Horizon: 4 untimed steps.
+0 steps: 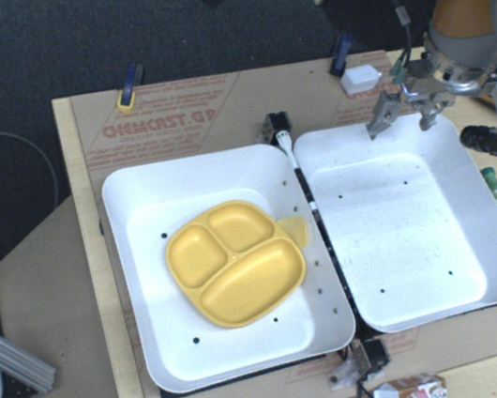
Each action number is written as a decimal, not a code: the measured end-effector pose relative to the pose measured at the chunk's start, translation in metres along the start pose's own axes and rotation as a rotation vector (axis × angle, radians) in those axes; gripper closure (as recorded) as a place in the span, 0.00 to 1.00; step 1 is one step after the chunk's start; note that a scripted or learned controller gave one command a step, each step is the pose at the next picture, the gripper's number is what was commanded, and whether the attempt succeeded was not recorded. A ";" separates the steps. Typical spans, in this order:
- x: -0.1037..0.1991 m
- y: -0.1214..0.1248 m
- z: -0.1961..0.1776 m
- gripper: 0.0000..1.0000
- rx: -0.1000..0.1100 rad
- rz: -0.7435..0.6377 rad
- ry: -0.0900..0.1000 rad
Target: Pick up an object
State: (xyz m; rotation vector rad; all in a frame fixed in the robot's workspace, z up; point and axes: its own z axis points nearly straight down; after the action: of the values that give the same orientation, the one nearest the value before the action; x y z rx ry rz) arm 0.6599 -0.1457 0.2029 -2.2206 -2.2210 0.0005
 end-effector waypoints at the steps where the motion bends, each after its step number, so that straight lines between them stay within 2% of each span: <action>1: 0.025 -0.075 -0.115 0.00 -0.007 -0.001 -0.001; 2: 0.078 -0.132 -0.245 0.00 -0.016 -0.007 0.000; 3: 0.124 -0.170 -0.304 0.00 -0.011 -0.006 0.000; 4: 0.179 -0.181 -0.332 0.00 -0.008 -0.007 0.001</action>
State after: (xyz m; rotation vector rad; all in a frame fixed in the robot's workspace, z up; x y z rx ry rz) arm 0.4792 0.0332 0.5353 -2.2166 -2.2320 -0.0096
